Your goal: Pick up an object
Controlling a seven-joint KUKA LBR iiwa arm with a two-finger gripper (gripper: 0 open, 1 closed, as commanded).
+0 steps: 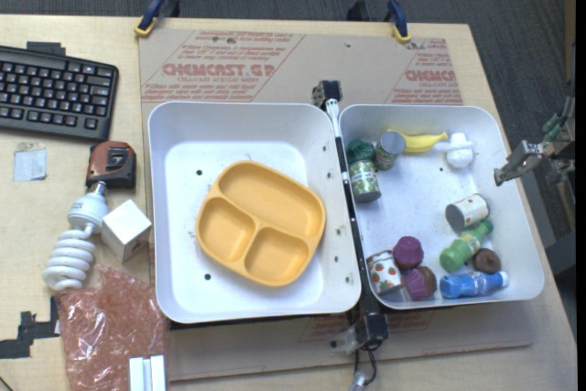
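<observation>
Whether end effector [524,162] is spread, I cannot tell. I count two bins: left bin [174,197] holds one yellow tray [261,222]; right bin [513,224] holds a banana [418,141] and several small toys.

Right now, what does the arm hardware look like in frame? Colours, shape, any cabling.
Little of it is visible at the right edge. The gripper looks like a small grey metal piece with thin angular parts, pale against the floor. Behind it is a darker grey structure with a greenish detail near the top. Any cables or markings are too small to make out.
</observation>
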